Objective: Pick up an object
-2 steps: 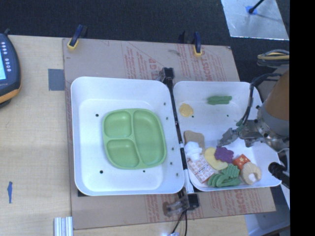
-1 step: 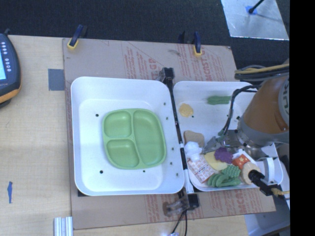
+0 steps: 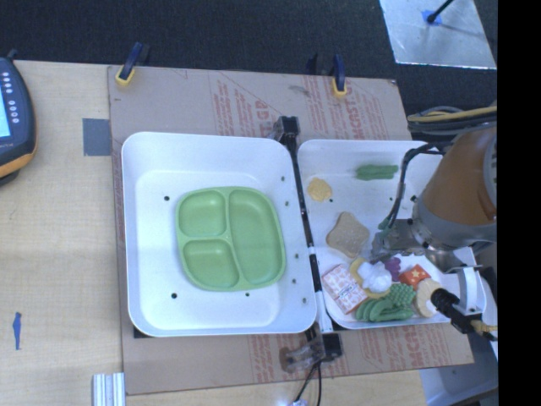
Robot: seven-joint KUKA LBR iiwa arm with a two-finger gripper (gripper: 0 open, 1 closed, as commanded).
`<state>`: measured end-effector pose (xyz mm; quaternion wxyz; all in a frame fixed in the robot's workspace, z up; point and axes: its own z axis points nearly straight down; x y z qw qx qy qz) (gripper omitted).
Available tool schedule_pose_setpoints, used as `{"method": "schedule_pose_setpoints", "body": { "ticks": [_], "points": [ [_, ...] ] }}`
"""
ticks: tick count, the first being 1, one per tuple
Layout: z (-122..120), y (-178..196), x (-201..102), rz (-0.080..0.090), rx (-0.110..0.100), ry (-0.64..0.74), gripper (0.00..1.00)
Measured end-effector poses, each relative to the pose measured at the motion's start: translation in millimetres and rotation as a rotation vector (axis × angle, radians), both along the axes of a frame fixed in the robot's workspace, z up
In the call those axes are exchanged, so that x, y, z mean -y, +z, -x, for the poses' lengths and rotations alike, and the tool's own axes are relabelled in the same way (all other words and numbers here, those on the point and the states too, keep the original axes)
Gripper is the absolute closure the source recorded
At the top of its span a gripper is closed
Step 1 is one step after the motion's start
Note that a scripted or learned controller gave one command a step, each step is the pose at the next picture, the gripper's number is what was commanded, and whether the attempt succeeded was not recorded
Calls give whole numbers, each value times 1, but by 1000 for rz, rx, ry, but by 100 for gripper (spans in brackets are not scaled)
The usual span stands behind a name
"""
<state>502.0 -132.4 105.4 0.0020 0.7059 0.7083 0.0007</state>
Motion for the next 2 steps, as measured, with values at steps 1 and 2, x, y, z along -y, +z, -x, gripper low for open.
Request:
{"method": "schedule_pose_setpoints", "body": {
  "ticks": [1,2],
  "points": [
    [22,96,24,0,0,-4,100],
    [-65,109,-11,-1,2,7,100]
  ]
}}
